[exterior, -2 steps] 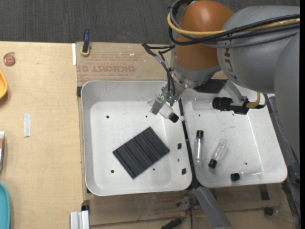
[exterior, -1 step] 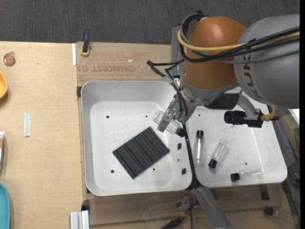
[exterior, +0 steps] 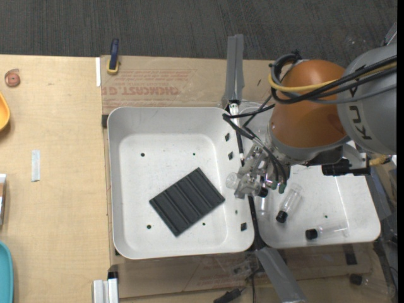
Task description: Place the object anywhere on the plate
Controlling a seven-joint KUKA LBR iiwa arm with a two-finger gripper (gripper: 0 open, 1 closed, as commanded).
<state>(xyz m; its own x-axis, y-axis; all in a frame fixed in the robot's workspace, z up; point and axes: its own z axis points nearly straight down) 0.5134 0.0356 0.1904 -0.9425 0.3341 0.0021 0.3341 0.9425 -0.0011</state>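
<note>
Where the two white bins meet, the end effector (exterior: 257,180) hangs low; whether it is wide or narrow cannot be told. The dark ribbed plate (exterior: 187,201) lies flat in the left bin (exterior: 126,169). In the right bin (exterior: 356,223), one clear black-capped vial (exterior: 288,204) lies near the end effector, a second vial (exterior: 323,232) nearer the view's lower edge.

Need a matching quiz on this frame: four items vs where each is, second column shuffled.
1. ribbed dark plate
2. clear vial
3. blue clip
4. pincer

A. in the right bin
B. over where the two bins meet
C. in the left bin
D. on the cardboard beyond the bins

Pairs: 1-C, 2-A, 3-D, 4-B
</note>
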